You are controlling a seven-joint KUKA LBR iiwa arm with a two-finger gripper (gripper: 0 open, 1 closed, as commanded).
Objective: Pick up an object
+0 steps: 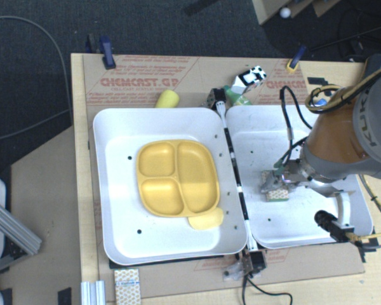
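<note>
Jaws hidden; yellow tray [178, 176] in left bin [114, 170]

Yellow divided plate [178, 177], white bins [114, 132], orange-banded arm [343, 138]

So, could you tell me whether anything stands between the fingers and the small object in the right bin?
Nothing visible does. The gripper is directly at the small object on the right bin floor, with no other item between them.

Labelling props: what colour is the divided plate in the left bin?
Yellow; the divided plate shows best in the camera view.
</note>
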